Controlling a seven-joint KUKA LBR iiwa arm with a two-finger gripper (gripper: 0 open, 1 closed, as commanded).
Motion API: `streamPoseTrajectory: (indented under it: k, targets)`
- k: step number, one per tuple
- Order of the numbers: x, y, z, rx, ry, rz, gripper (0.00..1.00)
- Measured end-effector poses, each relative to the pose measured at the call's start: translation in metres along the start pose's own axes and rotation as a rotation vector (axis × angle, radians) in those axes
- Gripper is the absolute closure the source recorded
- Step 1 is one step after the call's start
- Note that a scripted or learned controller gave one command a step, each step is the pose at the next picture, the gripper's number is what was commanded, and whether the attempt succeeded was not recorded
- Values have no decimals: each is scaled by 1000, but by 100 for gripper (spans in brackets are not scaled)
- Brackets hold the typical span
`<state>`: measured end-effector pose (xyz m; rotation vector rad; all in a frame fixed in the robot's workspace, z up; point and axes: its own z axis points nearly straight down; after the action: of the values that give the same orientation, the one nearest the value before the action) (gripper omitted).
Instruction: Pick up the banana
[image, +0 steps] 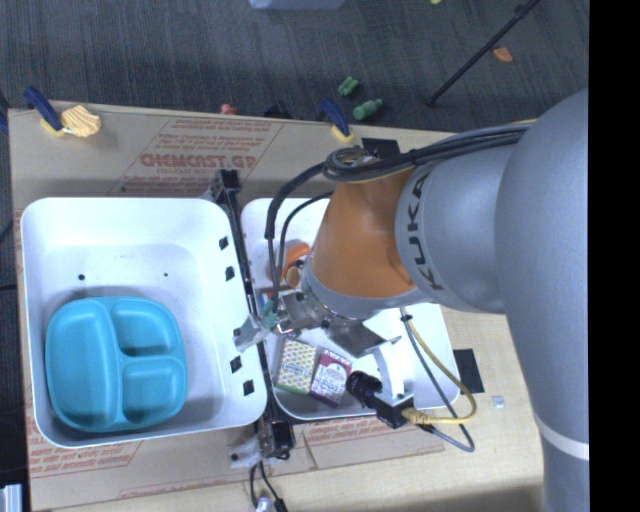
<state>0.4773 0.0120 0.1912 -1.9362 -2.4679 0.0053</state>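
Grey metal and a broad orange band (360, 240) take up the middle of the view, where the arm (500, 230) leans in over the right bin (428, 335) and covers most of its floor. The gripper (278, 316) sits low at the near-left part of that bin, close against the wall it shares with the left bin (120, 215). Its tip is a tangle of small metal parts seen from above, and whether it is open, closed or clamped on anything cannot be told. Where the banana lies cannot be told either; nothing recognisable as it can be made out at the gripper. Just below the gripper, toward the near edge, a green-and-white carton (296, 366) lies flat on the bin floor, and a pink box (330, 378) lies touching it on the side away from the shared wall. Just above the gripper, beside the orange band, a small orange object (293, 270) peeks out, too hidden to identify. Well away to the gripper's left, across the shared wall, a blue divided tray (115, 360) rests in the near part of the left bin. Both bins stand on a brown cardboard-covered bench (200, 150).
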Motion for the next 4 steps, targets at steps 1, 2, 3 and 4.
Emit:
streamPoseTrajectory:
  k: [1, 2, 3, 4]
  targets:
    - [-48, 78, -11, -4, -2, -27, 0]
    - [-72, 23, 0, -1, -1, -144, 0]
    - [-19, 54, -1, -4, -2, -287, 0]
    - [-56, -15, 0, -1, -1, -385, 0]
